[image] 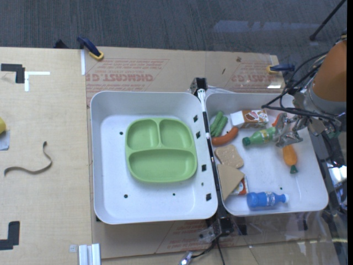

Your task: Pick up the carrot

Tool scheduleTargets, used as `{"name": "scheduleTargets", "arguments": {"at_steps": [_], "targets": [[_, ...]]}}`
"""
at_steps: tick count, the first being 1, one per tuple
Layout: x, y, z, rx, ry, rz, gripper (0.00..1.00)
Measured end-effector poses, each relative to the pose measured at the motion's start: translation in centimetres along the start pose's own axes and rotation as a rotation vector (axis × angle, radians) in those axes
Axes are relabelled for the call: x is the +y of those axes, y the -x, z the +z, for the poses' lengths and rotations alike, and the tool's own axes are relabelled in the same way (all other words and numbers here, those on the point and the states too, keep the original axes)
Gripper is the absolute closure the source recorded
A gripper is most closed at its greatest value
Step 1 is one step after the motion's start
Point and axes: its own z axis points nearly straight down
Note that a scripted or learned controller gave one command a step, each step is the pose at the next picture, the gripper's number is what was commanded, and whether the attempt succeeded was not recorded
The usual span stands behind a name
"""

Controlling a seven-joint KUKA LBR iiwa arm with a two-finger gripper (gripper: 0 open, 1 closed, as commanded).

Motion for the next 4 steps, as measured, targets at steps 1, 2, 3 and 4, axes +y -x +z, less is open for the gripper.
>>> {"name": "scheduleTargets", "arguments": {"at_steps": [1, 2, 3, 4], "targets": [[0.0, -0.2, 0.1, 0.006, 0.003, 0.001, 0.00], [0.4, 0.8, 2.0, 0.002, 0.014, -0.217, 0.00], [0.2, 1.1, 0.8, -0.006, 0.006, -0.216, 1.00], [0.2, 1.0, 0.8, -0.006, 0.007, -0.215, 0.00]]}}
